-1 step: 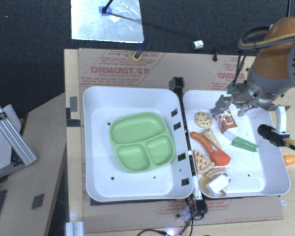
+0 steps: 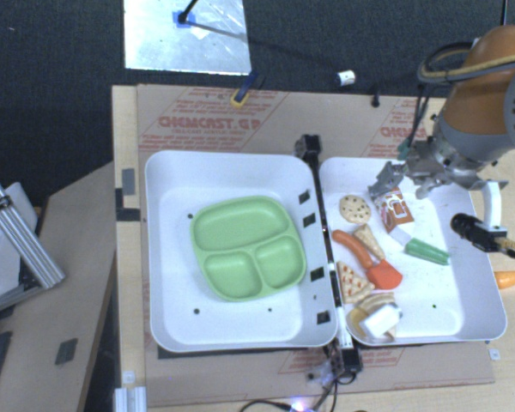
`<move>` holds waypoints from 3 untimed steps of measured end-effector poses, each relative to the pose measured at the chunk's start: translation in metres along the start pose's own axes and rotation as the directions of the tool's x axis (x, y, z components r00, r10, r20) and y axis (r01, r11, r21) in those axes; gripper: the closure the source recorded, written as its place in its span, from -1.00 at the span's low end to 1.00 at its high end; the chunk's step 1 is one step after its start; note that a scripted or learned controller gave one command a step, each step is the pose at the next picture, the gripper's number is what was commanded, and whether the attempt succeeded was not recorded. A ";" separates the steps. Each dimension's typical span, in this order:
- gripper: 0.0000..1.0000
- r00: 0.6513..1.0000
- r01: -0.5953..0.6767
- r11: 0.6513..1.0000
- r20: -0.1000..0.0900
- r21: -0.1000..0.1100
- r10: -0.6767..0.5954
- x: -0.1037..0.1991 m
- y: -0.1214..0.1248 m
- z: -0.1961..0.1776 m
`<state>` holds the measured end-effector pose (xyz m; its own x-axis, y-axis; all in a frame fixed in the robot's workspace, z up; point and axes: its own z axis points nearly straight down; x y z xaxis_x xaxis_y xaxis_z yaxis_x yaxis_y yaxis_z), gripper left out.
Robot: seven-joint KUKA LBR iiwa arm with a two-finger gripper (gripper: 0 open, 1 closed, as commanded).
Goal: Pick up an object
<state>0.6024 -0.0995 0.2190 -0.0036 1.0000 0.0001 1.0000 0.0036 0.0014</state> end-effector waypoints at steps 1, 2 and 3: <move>-1.00 1.000 -0.003 1.000 0.000 0.004 0.003 -0.006 -0.004 0.059; -1.00 1.000 -0.002 1.000 0.001 0.000 0.002 -0.011 -0.006 0.101; -1.00 1.000 -0.003 1.000 0.007 -0.019 0.004 -0.013 0.000 0.109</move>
<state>0.6021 -0.1128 0.1102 0.0000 1.0000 -0.0065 0.9998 0.0002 0.0202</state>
